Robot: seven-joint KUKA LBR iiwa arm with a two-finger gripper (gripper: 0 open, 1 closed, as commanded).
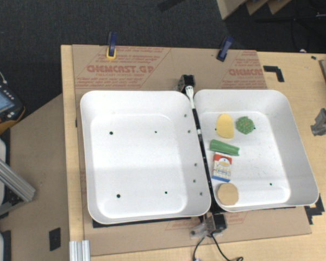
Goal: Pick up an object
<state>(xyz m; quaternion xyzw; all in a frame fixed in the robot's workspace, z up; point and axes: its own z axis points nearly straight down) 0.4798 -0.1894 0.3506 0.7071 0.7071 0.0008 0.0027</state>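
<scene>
I work in a lab, at a test bench. My two white bins [141, 156] sit side by side on a brown board [168, 67] with printed words on it. Blue clamps [112, 45] at 12 o'clock hold the board down. Small toy foods [225, 125] lie in the bin at 3 o'clock. A cable [209, 243] runs off at 6 o'clock. A metal rail [11, 175] and a gadget with a screen [1, 102] sit at 9 o'clock. The floor is dark carpet [54, 10].
</scene>
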